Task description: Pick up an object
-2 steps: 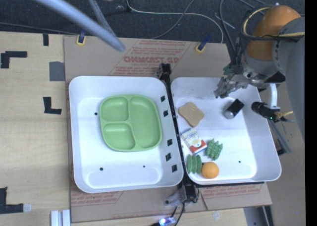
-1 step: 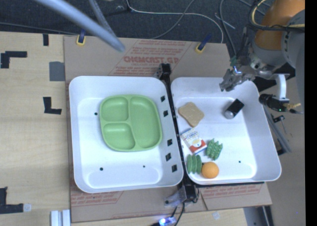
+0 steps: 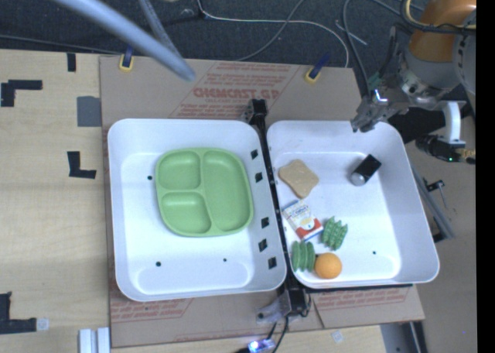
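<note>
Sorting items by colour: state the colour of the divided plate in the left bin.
Light green divided plate; camera view.

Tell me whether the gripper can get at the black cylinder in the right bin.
Probably yes: the gripper hovers over the right bin's far rim, and the black cylinder lies alone just below it.

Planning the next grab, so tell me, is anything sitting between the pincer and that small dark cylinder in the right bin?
Nothing visible does. The pincer hangs over the right bin's far rim, and bare white floor lies between it and the dark cylinder. The bread slice sits off to the side.
</note>
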Available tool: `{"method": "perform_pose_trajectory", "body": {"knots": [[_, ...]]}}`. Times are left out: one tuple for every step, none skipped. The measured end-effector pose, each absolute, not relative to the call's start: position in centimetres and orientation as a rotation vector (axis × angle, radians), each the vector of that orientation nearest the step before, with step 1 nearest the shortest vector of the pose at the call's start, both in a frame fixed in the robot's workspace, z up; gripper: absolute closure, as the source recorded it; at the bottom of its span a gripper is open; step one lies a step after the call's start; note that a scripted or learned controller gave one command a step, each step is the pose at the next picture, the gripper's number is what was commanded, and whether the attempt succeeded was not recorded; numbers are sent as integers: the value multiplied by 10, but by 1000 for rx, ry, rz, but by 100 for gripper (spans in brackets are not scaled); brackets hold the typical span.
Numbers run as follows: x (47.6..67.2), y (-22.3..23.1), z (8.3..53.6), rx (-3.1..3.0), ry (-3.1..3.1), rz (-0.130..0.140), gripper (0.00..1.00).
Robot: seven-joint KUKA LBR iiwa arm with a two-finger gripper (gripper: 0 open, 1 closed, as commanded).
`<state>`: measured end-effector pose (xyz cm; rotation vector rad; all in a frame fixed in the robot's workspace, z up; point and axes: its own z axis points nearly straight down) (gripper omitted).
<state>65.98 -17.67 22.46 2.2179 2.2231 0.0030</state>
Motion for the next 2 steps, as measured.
{"method": "perform_pose_trajectory", "body": {"knots": [[649, -128, 215, 2218, 2228, -3, 100], [626, -80, 224, 2218, 2228, -1, 100]]}}
